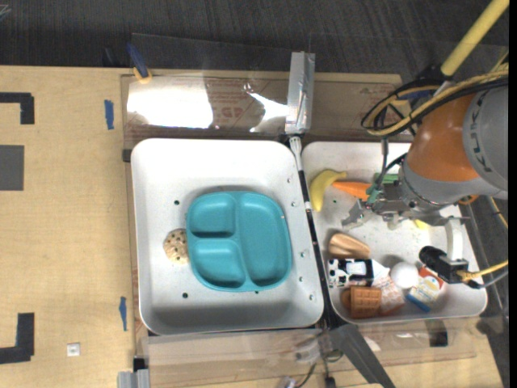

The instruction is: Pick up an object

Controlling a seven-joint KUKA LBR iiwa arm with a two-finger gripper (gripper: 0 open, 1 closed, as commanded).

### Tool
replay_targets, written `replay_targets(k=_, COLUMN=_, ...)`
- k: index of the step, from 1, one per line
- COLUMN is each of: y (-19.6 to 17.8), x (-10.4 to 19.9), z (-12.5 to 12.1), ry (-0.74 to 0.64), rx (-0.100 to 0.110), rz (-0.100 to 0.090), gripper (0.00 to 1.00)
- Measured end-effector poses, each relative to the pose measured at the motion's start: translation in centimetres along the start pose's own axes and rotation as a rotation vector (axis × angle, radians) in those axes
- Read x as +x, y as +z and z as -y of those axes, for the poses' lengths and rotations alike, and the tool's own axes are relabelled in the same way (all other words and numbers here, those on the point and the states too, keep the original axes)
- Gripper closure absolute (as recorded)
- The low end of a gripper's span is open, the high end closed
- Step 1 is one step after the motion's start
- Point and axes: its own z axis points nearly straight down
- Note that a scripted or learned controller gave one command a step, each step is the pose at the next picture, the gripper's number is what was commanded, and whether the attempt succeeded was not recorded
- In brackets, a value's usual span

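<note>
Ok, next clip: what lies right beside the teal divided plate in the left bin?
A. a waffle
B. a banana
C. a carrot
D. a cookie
D. A speckled cookie sits against the left edge of the teal divided plate in the left bin; the banana, carrot and waffle are all in the right bin.

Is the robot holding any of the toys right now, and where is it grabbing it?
It cannot be told. The gripper hangs low in the right bin, just by the carrot and the banana, but no toy is visibly in its grasp.
</note>
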Motion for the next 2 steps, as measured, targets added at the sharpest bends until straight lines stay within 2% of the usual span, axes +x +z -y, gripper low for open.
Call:
replay_targets(k=1, y=2.3, x=-4.5, z=-0.3, ry=-0.346, rx=0.003, rz=-0.002, gripper=0.00)
replay_targets(k=2, y=4.0, x=-1.1, z=-3.3, ry=-0.204, rx=-0.007, rz=0.003, gripper=0.00)
